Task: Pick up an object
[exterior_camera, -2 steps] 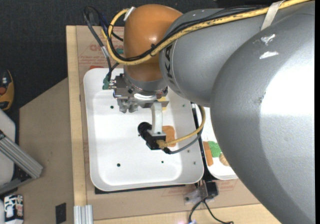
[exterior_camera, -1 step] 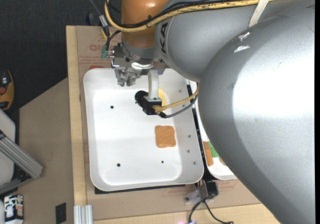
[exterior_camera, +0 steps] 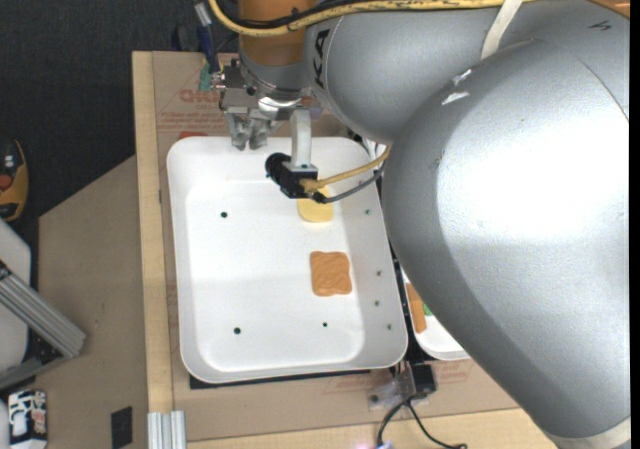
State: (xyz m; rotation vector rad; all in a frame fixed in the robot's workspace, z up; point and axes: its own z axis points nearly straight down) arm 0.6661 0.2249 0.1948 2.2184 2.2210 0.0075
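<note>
My gripper (exterior_camera: 250, 140) hangs over the far edge of the left white bin (exterior_camera: 205, 267), near its back left part. Its two fingers stand open with nothing between them. A pale yellow piece (exterior_camera: 317, 211) lies in the bin to the right of and nearer than the gripper. A tan-orange square piece (exterior_camera: 331, 273) lies flat further toward the front, right of the bin's middle. Both pieces are apart from the gripper.
The grey arm covers most of the right bin (exterior_camera: 436, 341), where a sliver of an orange thing (exterior_camera: 416, 314) shows at the arm's edge. A brown board (exterior_camera: 155, 237) lies under the bins. Bare floor takes up the left bin's left half.
</note>
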